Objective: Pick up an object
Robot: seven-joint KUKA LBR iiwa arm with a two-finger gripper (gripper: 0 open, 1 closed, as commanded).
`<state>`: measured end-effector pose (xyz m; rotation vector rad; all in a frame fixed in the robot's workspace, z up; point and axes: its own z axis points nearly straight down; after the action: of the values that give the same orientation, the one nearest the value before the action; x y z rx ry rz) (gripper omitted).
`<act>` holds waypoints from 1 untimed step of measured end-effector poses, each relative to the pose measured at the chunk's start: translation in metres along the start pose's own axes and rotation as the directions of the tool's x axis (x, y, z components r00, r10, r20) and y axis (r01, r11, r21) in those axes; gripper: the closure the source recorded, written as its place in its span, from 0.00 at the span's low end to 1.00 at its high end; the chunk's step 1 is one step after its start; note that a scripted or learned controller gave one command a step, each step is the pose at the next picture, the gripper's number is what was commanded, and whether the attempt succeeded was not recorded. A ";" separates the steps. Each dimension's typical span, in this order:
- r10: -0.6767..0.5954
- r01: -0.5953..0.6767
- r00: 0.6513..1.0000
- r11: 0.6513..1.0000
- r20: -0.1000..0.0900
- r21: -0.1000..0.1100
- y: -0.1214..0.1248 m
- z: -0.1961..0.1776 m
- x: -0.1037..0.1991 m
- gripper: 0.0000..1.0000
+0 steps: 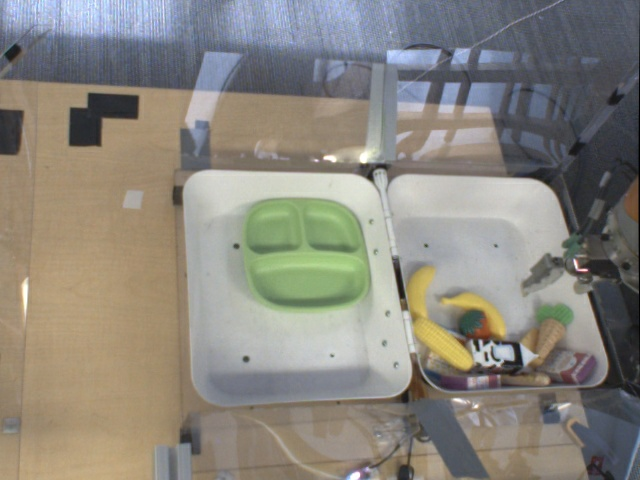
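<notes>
The gripper hangs at the right bin's right wall, fingers apart and holding nothing. The toy pile lies below and leftward in the near corner; nearest is the ice-cream cone, its long axis running toward the bin's near edge.

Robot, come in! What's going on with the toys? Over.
Gripper open above right bin, holding nothing. Toy food heaped in bin's near corner. Green plate alone in left bin.
</notes>
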<state>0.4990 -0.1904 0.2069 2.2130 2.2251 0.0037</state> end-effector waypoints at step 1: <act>-0.055 0.055 0.998 0.998 0.004 -0.016 0.040 0.115 0.054 0.00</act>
<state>0.5396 -0.1360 0.0918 2.1411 2.2751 0.0175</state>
